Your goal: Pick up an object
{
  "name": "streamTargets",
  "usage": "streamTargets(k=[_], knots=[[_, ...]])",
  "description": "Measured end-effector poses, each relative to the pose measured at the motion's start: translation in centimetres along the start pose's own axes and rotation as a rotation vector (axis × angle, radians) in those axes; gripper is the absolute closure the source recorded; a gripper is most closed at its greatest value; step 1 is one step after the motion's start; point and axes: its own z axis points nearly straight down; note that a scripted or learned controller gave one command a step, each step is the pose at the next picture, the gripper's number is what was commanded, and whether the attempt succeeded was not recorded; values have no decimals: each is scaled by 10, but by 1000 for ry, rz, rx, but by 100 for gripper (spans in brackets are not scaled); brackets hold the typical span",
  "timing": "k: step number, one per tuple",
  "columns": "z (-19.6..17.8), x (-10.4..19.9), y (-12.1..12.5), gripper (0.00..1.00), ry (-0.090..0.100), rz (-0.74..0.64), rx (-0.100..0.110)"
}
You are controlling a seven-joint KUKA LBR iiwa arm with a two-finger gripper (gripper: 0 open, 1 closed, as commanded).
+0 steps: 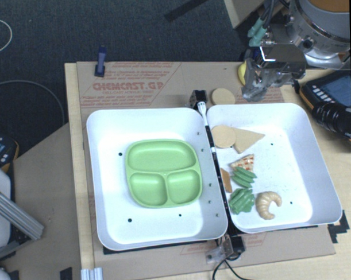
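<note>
Pre-grasp: gripper (pixel 259 89) hangs past the right bin's (pixel 313 143) far rim, fingers prob. spread w/ nothing between; next, descend onto croissant (pixel 268 203) inside it.

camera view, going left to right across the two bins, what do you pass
left white bin → green divided tray → right white bin holding green beans, then croissant

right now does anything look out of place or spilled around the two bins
One thing stands out: a round tan disc lies on the cardboard just beyond the far rim of the right bin, outside it, while similar tan pieces and the other toy food sit inside. The green tray sits slightly askew in the left bin. Nothing looks spilled or damaged.
</note>
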Motion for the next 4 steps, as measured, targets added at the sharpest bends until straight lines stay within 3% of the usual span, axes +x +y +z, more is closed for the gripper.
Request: streamTargets(k=[1,2,3,4], knots=[[120,-27,-4,100,-6,9,27],[129,-98,-4,100,-6,12,23],[266,-73,-8,100,-4,6,31],[164,-27,-4,100,-4,1,14]])
